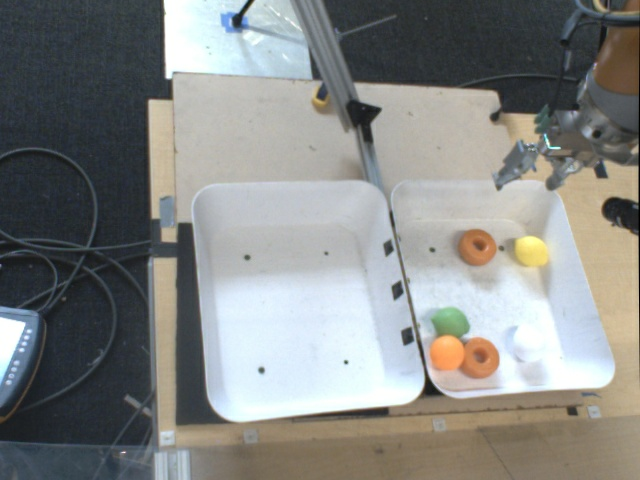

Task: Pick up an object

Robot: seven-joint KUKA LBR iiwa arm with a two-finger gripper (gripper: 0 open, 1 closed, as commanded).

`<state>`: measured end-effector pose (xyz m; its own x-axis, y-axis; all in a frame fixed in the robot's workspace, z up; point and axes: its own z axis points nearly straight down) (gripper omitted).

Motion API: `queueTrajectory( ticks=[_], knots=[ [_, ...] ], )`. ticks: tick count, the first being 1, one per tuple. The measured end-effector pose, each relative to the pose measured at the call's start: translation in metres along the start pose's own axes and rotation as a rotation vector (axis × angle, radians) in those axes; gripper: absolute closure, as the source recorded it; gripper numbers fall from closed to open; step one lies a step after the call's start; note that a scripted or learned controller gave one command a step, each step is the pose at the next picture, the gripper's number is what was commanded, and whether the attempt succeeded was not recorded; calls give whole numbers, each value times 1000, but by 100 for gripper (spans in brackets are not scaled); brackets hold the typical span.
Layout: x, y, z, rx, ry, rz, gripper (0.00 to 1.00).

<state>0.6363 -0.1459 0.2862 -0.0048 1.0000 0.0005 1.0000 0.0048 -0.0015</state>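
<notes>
The right bin (575, 258) holds several small objects: an orange ring (477, 247), a yellow ball (531, 251), a green lump (450, 321), an orange ball (446, 352), a second orange ring (480, 357) and a white ball (528, 342). My gripper (537, 169) hangs above the far edge of the right bin, high over the objects. Its two fingers are spread apart with nothing between them.
The left bin (300, 298) lies beside the right one, with a dark divider strip (397, 290) between them. A slanted metal pole (330, 53) crosses the bench behind the bins. Cables and a tablet (15, 353) lie on the floor at left.
</notes>
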Motion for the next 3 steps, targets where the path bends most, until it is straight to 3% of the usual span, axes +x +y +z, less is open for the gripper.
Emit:
queueTrajectory(
  ticks=[1, 3],
  knots=[
    [0, 1, -2, -3, -1, -2, 0],
    [7, 1, 88, 1, -1, 2, 0]
  ],
)
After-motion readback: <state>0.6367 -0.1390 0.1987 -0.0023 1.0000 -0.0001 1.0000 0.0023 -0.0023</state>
